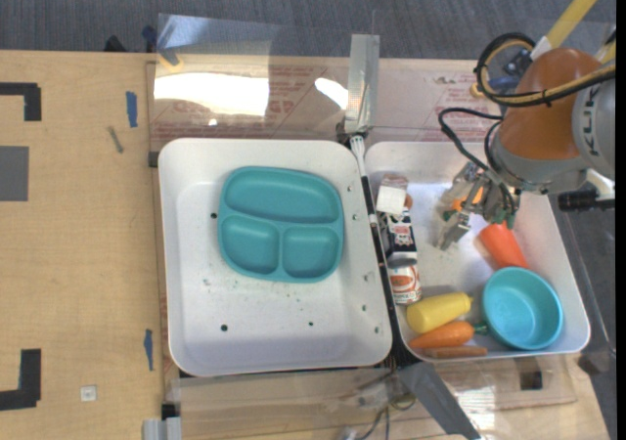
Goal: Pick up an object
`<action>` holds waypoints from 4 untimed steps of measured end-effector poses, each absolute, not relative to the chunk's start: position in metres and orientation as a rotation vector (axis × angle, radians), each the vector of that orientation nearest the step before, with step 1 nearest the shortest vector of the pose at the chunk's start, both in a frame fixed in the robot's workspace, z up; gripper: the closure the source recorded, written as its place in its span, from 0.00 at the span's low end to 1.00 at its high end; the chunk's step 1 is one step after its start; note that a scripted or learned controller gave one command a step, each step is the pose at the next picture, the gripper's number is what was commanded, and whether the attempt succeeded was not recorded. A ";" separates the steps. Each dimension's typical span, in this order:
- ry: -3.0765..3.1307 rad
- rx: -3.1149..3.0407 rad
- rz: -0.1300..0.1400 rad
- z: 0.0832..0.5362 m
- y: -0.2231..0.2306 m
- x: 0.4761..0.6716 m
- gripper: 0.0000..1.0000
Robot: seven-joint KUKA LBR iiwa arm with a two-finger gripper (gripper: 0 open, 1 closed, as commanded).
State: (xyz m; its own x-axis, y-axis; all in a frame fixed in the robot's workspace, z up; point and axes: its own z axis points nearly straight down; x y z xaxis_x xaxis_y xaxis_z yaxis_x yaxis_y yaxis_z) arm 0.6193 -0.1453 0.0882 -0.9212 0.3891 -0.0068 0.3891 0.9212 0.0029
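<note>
At the near edge of the right bin [577, 326] we see an orange carrot-shaped piece [442, 335] lying along the rim, with a yellow piece [438, 310] touching it just behind; a thin reddish strip below the carrot is too slight for us to name. Beside them, in the near right corner, sits a turquoise bowl [522, 306], its mouth up.

Against the wall shared by the two bins lies a small bottle [400, 250] with a white cap at its far end and a dark label whose print we cannot read. An orange cone-like object [503, 245] rests just behind the bowl, its upper end partly covered by the tool above it.

Over the middle of that bin hangs the gripper [456, 223], pointing down and to the left. We make out metal fingers [449, 234] standing a little apart with nothing between them, though their tips blur against the white floor and we cannot tell whether they touch it.

In the left bin [186, 262] a turquoise divided plate [282, 223] lies flat among a few dark specks.

Farther back, the arm [548, 115] with its orange band is cut off at the right, wrapped in black cables. Behind the bins a clear sheet glares, hiding its printing.
</note>
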 end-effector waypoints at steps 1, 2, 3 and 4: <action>3.060 0.615 0.002 0.103 -0.144 0.623 1.00; 3.030 0.767 0.007 0.192 -0.083 0.654 1.00; 3.037 0.776 0.002 0.187 -0.086 0.651 0.00; 3.031 0.788 0.002 0.091 -0.119 0.649 0.00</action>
